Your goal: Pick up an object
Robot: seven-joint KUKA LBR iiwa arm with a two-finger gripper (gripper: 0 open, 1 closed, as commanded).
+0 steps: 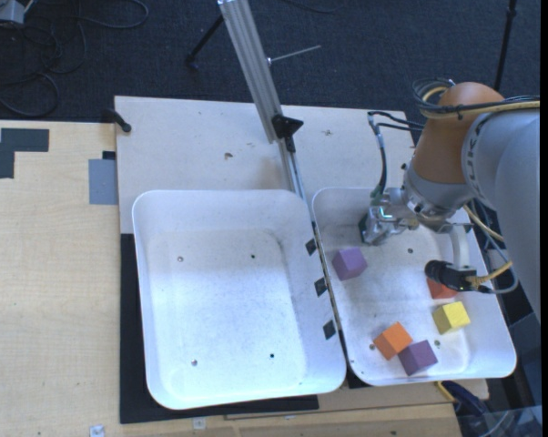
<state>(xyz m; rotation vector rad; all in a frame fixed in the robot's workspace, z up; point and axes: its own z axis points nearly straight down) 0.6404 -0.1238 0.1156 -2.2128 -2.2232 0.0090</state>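
The big grey arm [502, 180] is reaching in from the right side of the picture, with its orange band [447, 139] showing near the upper right. Its gripper [380, 226] is hanging over the top part of the right bin [492, 358], close to the bin's back edge. The gripper looks small and shiny here, and I cannot tell how it is set or if it is grabbing anything. No block is showing inside it.

Five blocks are sitting in the right bin. A purple block [350, 263] is lying just below and a little left of the gripper, near the wall between the two bins. A red block [441, 288] is peeking out on the right side, partly covered by a black part with a cable. A yellow block [452, 317] is sitting just below the red one. An orange block [392, 340] is lying near the bottom of the bin, and a second purple block [418, 357] is touching it on its lower right.

The left bin [156, 244] is sitting beside the right one. A long silver bar [254, 62] is leaning up from behind the bins toward the top of the picture.
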